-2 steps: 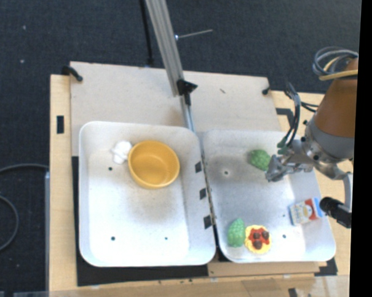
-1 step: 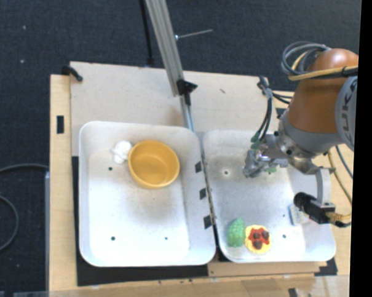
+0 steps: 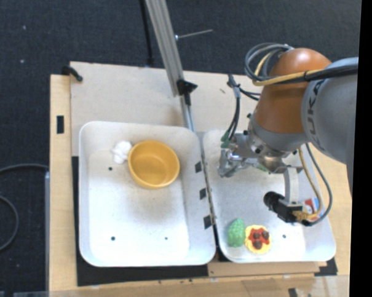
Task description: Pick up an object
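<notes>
Here, a pale wooden bench (image 3: 127,93) bearing two white bins (image 3: 96,233) sits on dark carpet (image 3: 31,21).

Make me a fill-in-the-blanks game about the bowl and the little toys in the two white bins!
1. The yellow bowl sits in the ____ bin of the camera view.
2. The small white thing touches the bowl's ____ side.
3. The green toy lies in the right bin, just left of the yellow-and-____ toy.

Missing words: left; left; red
</notes>
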Robot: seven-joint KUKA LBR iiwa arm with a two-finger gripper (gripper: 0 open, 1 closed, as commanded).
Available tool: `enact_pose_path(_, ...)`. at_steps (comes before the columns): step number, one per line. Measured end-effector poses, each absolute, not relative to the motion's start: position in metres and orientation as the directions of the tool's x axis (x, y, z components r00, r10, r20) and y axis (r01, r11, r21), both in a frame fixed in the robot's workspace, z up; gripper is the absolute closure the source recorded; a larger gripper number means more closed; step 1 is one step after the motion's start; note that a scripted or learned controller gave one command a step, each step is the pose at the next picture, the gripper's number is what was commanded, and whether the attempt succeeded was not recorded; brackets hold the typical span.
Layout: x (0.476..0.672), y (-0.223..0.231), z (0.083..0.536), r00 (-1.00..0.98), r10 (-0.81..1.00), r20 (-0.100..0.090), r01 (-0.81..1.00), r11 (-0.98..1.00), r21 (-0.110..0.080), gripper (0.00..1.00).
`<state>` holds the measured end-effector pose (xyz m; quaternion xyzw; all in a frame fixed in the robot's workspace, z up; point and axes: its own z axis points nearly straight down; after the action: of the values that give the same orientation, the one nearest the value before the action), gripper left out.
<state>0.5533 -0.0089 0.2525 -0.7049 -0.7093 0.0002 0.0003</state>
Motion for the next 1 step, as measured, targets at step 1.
enact_pose_path(1,0.566,0.0318,0.2449,-0.006,1.0,0.0,1.0,0.006,0.001,1.0)
